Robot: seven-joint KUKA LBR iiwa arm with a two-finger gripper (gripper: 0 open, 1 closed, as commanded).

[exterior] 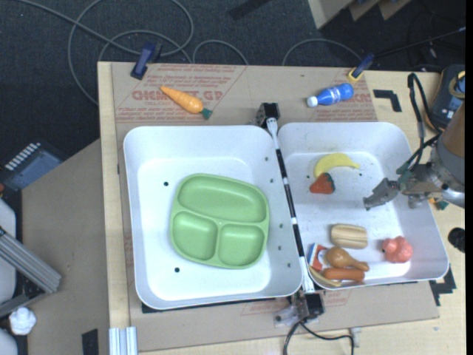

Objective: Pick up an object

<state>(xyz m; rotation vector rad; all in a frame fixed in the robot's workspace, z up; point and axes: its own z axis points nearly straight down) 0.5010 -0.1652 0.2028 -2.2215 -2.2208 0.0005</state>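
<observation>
Nothing picked yet, by the look of it: banana (338, 162), strawberry (322, 185), bread roll (348, 235), pink piece (397, 249) and the rest all lying loose in the right bin (347, 135). Tool (380, 195) low over bare bin floor right of the strawberry, touching no item; grip state impossible to tell.

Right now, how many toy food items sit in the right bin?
6, maybe more hidden in the corner pile. Banana and strawberry at the far middle; bread roll, drumstick and hot dog near the front left corner; pink piece front right.
</observation>
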